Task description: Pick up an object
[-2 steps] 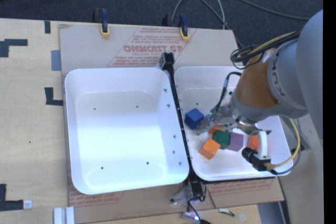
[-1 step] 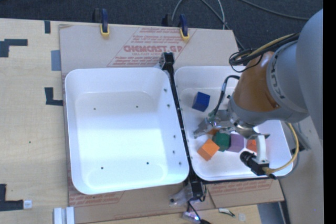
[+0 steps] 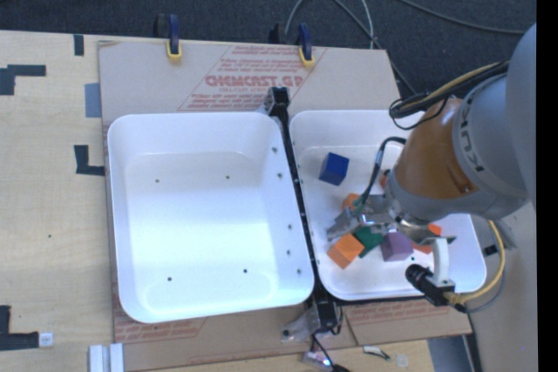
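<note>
In the right bin point(image 3: 349, 122) lie a blue cube point(image 3: 333, 168), an orange block point(image 3: 346, 251), a green block point(image 3: 369, 239) and a purple block point(image 3: 397, 246). My gripper point(image 3: 359, 220) is down among the cluster, just above the green and orange blocks, with a small orange piece point(image 3: 351, 201) beside it. The arm's grey wrist and orange band point(image 3: 432, 161) cover the bin's right part. A red-orange piece point(image 3: 427, 233) peeks out under the wrist.
The left bin point(image 3: 118, 187) sits beside it, split off by a black divider point(image 3: 292, 179). Two clamps point(image 3: 173, 37) hold the cardboard sheet at the back. Cables run across the dark floor behind the bench.
</note>
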`<state>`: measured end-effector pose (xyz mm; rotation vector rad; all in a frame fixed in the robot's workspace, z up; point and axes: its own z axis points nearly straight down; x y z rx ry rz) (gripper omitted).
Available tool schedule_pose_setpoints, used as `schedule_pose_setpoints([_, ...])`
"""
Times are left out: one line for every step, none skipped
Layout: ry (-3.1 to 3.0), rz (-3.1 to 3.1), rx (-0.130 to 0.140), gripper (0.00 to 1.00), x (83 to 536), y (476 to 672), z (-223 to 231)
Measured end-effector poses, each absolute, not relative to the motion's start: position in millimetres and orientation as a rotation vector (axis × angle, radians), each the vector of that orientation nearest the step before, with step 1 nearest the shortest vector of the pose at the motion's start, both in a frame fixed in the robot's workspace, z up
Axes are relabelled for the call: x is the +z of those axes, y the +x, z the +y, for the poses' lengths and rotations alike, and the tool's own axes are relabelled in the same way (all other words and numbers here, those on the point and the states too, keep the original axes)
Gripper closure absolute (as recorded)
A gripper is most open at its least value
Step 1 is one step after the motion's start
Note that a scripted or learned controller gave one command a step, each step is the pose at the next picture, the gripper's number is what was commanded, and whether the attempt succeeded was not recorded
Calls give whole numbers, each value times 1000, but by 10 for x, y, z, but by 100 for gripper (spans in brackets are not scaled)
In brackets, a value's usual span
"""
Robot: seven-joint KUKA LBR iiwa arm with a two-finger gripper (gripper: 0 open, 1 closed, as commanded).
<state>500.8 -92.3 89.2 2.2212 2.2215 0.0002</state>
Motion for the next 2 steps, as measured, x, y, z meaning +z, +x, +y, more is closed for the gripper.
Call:
schedule_pose_setpoints([2220,2221,1,100,996,5013,-924])
schedule_pose_setpoints([2210,2226,11,100,1927,5765,-343])
